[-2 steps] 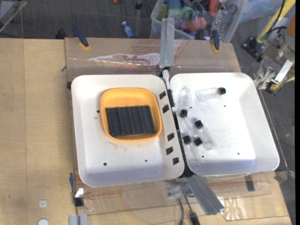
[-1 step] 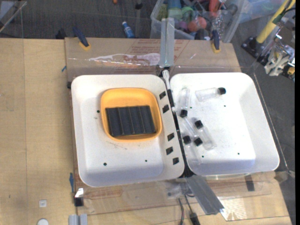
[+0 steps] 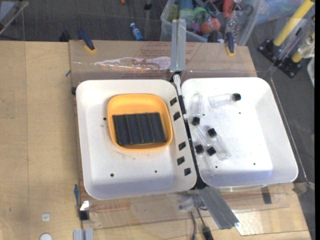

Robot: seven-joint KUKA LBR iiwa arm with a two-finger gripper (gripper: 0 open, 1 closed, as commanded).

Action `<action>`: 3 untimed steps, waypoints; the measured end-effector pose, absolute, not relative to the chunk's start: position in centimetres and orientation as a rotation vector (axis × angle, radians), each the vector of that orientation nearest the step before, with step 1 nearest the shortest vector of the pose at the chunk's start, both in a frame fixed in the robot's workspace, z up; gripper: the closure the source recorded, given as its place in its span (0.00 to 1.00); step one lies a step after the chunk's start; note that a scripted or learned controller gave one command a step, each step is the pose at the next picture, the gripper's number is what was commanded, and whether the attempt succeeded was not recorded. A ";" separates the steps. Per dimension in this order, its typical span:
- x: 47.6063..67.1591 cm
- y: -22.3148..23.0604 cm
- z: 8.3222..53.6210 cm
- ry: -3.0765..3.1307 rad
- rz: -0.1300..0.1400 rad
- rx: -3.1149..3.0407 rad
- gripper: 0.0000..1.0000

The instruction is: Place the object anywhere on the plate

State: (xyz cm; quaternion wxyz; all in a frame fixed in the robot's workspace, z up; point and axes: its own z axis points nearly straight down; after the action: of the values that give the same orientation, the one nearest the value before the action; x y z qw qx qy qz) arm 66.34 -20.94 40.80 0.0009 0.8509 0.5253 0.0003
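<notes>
An orange-yellow plate [image 3: 139,103] lies in the left white bin [image 3: 95,159]. A dark ribbed rectangular object [image 3: 139,128] rests flat on the plate, covering most of its middle. In the right white bin [image 3: 255,144] lie several small clear vials with black caps: one [image 3: 224,99] near the back, one [image 3: 195,106] close to the divider, and others [image 3: 210,143] grouped toward the front left of that bin.
A row of black clips [image 3: 180,134] runs along the divider between the bins. A clear box of colourful toys [image 3: 210,6] stands behind the bench. Wooden bench surface [image 3: 35,134] stretches to the left.
</notes>
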 end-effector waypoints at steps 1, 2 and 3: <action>66.8 -21.0 43.6 1.873 0.003 2.517 1.00; 66.8 -21.1 43.5 2.089 -0.001 2.345 1.00; 66.7 -21.5 43.6 2.352 0.001 2.082 1.00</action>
State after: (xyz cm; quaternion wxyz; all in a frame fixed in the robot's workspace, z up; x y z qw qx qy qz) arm 66.75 -21.47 43.55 0.0005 0.6628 0.7488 0.0002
